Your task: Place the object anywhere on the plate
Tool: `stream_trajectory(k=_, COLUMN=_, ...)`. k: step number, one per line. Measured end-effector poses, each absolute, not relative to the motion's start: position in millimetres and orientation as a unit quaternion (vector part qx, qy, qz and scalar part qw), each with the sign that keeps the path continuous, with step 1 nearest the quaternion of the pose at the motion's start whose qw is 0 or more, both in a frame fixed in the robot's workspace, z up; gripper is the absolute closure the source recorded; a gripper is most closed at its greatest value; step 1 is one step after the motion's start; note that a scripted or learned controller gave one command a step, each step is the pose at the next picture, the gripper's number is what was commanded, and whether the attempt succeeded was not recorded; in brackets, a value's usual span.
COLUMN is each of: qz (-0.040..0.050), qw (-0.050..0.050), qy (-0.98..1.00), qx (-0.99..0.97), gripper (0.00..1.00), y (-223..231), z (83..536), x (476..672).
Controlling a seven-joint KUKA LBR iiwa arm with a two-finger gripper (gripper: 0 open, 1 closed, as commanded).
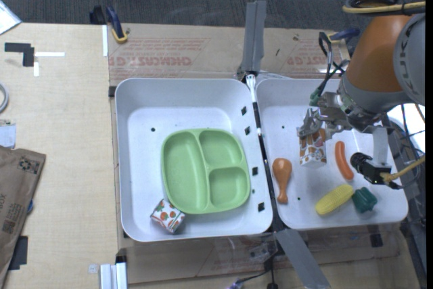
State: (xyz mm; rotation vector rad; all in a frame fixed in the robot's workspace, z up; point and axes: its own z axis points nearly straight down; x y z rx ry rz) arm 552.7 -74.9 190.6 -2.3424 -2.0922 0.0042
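Over right bin, tool (312, 132) grips small printed carton (312, 153); light, crushable, held at top; green plastic plate (205, 170) at 9 o'clock.

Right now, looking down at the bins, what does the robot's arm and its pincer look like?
The arm is bulky and rounded, grey with a broad orange band above the wrist and dark lettering on the grey shell. Black cables loop around the wrist. The pincer is a small assembly of silvery metal parts with dark fittings, much slimmer than the arm behind it.
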Motion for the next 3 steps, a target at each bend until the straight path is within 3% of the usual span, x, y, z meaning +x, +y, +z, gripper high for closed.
stream_trajectory(k=2, qz=0.0020, qw=0.001, qy=-0.647, qx=-0.763, gripper=1.00, y=76, z=190, x=540.6)
stream_trajectory(k=3, qz=0.0021, qw=0.001, qy=-0.647, qx=-0.763, gripper=0.00, y=76, z=190, x=540.6)
